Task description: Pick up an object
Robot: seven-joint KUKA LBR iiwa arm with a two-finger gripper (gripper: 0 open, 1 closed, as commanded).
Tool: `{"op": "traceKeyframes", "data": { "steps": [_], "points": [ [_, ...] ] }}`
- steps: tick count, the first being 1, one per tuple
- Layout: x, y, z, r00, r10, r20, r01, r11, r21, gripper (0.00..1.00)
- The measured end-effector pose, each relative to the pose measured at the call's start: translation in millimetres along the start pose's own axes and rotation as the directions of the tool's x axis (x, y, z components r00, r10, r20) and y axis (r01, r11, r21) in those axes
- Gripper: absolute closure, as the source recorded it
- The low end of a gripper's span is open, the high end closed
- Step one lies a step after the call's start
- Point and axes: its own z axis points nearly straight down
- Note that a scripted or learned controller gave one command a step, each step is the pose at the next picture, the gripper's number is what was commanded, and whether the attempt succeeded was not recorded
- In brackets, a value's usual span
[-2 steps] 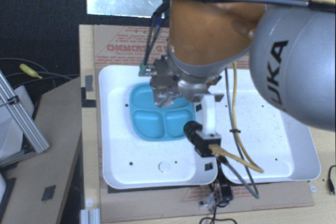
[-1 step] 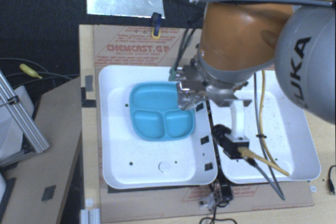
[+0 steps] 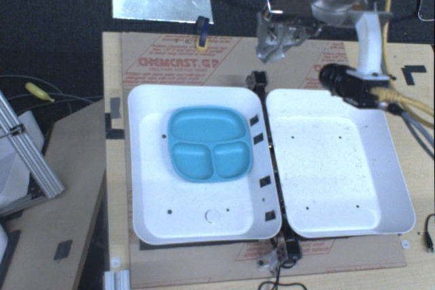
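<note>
Blue divided plate lies flat in the left bin, about centre, clear of the walls. Pincer hangs above the desk behind the bins, holding nothing; cannot tell its opening. Judged: grasp not yet begun.

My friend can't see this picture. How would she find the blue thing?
Look at the two white bins side by side and take the left bin. Near its middle lies a blue plate with three compartments, one wide and two small. Nothing else there is blue; the bin's only other marks are small dots.
</note>
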Motion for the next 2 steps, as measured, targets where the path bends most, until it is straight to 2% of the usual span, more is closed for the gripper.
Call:
{"op": "traceKeyframes", "data": {
  "steps": [1,2],
  "points": [
    [69,-35,65,1.0,-0.003,0.004,0.003,1.0,0.016,1.0],
    [72,-34,83,1.0,-0.001,0.004,0.001,1.0,0.013,1.0]
  ]
}}
